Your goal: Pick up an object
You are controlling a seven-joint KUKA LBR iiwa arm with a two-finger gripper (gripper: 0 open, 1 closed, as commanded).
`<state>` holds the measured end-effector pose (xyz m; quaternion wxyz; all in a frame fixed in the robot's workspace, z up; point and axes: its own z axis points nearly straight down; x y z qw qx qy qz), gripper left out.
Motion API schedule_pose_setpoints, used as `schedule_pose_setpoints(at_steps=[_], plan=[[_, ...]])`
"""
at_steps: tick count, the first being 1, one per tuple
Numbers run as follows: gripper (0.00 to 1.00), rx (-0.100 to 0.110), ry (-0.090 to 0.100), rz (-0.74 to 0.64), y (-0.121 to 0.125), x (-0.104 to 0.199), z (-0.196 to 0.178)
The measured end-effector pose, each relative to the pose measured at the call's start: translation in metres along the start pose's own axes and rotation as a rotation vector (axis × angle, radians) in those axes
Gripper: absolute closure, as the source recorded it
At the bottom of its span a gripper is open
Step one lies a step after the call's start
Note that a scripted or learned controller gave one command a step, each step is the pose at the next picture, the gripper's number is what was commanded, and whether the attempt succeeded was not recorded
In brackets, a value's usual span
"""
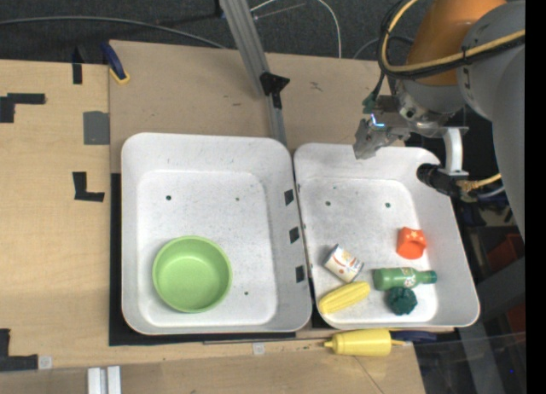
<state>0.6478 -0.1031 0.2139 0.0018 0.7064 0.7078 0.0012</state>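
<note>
Five small objects are gathered at the near end of the right bin point(444, 213) | orange piece point(411, 243) lies nearest, toward the camera from the end effector point(369, 138) held over the far rim | grip state cannot be told

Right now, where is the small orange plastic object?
The small orange plastic object sits in the right white bin, near its right wall, just above the green bottle and right of the small white can.
</note>
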Motion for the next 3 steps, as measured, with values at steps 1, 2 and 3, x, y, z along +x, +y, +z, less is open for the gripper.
schedule_pose_setpoints(at_steps=[1, 2, 3], plan=[[1.0, 0.005, 0.001, -0.004, 0.006, 0.051, 0.002], [1.0, 0.007, 0.003, -0.006, -0.001, 0.115, 0.003], [1.0, 0.005, 0.003, -0.005, 0.003, 0.164, -0.004]])
